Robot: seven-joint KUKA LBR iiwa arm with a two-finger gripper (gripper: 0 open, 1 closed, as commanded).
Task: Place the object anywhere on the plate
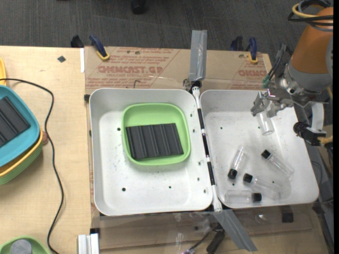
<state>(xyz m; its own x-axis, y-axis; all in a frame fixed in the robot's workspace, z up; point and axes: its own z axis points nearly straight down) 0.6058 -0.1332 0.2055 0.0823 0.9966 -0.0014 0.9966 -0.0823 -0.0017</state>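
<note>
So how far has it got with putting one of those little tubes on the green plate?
Nothing looks delivered yet: the green plate in the left bin carries just its dark ribbed insert. In hand: the gripper is over the right bin with a clear vial apparently pinched at its tip. Left: carrying it across to the plate. Other vials lie in that bin.

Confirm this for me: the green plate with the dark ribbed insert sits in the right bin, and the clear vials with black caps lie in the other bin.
Not right: the sides are swapped. The camera view shows the green plate with its dark ribbed insert in the left bin, and the clear vials with black caps lie in the right bin.
</note>
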